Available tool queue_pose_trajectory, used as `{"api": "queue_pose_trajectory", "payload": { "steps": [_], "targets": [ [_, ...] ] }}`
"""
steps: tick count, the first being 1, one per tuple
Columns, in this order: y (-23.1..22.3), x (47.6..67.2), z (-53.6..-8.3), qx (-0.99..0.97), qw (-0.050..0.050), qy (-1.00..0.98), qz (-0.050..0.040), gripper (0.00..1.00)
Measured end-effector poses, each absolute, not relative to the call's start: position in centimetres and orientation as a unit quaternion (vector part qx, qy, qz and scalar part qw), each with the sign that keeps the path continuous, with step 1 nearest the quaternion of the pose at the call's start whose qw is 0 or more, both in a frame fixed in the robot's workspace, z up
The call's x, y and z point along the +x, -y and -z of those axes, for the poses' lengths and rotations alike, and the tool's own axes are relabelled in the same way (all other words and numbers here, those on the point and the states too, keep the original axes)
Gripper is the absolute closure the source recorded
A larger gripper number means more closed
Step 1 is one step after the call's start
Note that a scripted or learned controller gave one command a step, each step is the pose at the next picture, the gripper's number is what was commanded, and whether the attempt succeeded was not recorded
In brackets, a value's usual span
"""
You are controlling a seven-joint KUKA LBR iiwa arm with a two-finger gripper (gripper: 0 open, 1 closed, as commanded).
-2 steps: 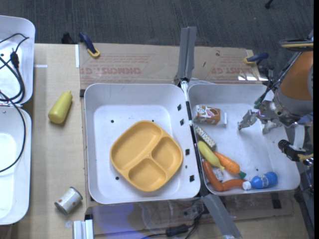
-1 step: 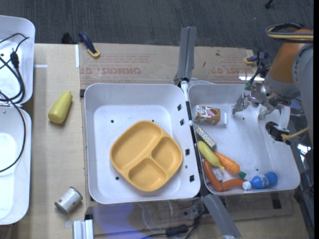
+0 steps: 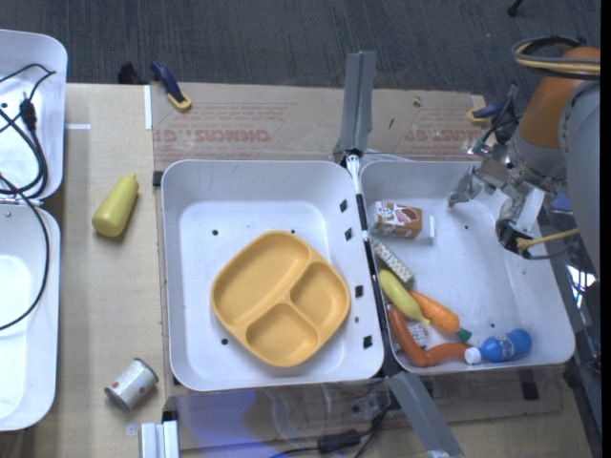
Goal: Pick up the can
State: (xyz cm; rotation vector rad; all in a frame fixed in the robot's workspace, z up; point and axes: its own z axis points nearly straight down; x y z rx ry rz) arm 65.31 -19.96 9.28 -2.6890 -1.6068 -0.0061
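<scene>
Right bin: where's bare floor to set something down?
Right white bin: bare floor from the small brown carton across to the gripper and down the right wall. Crowded along the left wall and lower edge: yellow banana, orange carrot, blue bottle.

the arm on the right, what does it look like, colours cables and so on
The arm has a grey body with a broad orange band above the wrist. A yellow and black cable loops over its top, and a thin yellowish cable runs by the wrist. The gripper is a small metal grey assembly with angular parts and dark fittings; finer markings are too small to make out.
</scene>
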Motion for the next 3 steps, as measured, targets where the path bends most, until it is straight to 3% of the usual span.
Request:
{"api": "queue_pose_trajectory", "payload": {
  "steps": [1, 2, 3],
  "targets": [
    [11.3, 64.3, -9.2, -0.919, 0.001, 0.393, -0.0015, 0.0],
    [18.2, 65.5, -9.2, -0.934, 0.0, 0.356, -0.0013, 0.0],
    [20.4, 65.2, -9.4, -0.961, 0.004, 0.275, 0.0041, 0.0]
  ]
}}
